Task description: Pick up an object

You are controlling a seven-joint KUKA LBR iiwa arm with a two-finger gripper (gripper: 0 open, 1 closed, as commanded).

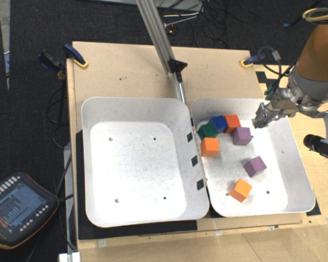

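The right bin point(295, 173) holds several small blocks. A green block point(209, 130), a blue one point(219, 123) and an orange-red one point(232, 122) cluster near its far left corner. An orange block point(210, 146) lies just in front of them. Two purple blocks sit further right, one point(241, 136) near the cluster and one point(255, 166) mid-bin. Another orange block point(241, 190) rests near the front. My gripper point(261, 120) hangs above the bin's far right part, just right of the nearer purple block, with nothing visible between its fingers.
The left bin point(98, 113) stands beside the right one on the wooden bench point(131, 70). A metal pole point(158, 31) slants down to the bins' shared far edge. Clamps point(76, 56) sit at the bench's far corners. A teach pendant point(16, 209) lies at lower left.
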